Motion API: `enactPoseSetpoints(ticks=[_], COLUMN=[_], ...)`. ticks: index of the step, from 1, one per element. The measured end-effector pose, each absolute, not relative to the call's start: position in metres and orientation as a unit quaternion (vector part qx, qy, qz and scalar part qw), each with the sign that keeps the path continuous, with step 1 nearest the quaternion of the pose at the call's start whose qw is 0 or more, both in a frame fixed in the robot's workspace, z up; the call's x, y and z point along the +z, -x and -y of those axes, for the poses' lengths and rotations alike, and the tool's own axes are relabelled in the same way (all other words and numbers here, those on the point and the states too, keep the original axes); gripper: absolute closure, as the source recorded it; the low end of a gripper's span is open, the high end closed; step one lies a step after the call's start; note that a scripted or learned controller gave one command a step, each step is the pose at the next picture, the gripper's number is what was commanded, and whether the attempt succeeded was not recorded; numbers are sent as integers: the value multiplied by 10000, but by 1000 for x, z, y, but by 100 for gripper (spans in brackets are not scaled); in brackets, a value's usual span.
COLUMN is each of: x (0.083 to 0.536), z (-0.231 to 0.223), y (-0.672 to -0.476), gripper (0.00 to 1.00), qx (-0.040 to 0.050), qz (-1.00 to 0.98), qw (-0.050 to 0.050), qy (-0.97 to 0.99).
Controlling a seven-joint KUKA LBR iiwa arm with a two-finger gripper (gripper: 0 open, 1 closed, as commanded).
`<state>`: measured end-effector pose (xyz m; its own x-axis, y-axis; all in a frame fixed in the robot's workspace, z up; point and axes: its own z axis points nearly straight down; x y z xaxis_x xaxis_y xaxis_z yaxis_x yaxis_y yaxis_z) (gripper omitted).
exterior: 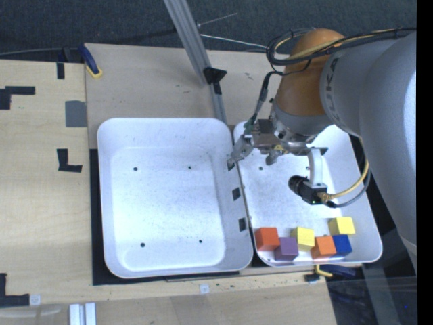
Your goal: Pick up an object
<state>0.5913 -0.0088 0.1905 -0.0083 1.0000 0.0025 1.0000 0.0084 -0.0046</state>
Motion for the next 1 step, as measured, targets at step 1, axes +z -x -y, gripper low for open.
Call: enactPoseSetpoints(ticks=[1], x=[191], z=[-82], y=[-583], gripper=[0], qx=[-1], qz=[7107], qw=[20], qy=[7035])
